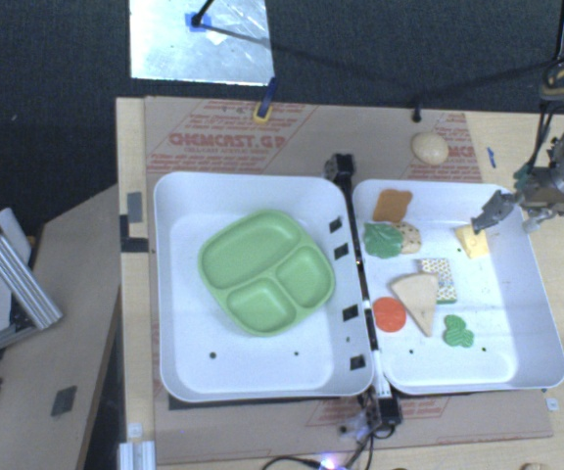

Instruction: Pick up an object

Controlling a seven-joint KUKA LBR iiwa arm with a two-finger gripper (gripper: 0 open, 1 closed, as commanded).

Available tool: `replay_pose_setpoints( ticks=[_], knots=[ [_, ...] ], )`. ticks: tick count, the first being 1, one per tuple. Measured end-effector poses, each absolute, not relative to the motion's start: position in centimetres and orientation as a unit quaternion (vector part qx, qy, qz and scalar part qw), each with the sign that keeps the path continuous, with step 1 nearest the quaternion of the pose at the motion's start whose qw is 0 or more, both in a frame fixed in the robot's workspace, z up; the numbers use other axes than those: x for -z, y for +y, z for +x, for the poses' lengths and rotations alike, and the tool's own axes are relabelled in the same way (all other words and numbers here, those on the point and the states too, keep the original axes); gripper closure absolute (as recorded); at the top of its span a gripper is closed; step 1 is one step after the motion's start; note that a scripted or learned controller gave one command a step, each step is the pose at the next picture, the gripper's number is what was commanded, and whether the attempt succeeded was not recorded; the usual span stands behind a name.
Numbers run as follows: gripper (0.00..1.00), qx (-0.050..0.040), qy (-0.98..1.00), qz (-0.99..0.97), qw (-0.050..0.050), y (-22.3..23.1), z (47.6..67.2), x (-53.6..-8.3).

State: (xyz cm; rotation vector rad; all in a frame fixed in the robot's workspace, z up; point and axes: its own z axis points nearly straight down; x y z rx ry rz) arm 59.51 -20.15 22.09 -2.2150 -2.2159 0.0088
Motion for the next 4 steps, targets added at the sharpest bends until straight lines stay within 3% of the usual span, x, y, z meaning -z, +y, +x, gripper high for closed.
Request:
replay_pose_setpoints(
  ticks=[1,2,4],
  knots=[
    [0.00,0.0003,-0.708,-0.706,-0.001,-20.1,59.8,-22.8],
    [0.00,-0.0003,-0.708,-0.706,0.001,-19.5,59.2,-18.3],
    [0.00,0.0024,-0.708,-0.707,-0.001,-19.7,60.3,-8.7]
  ],
)
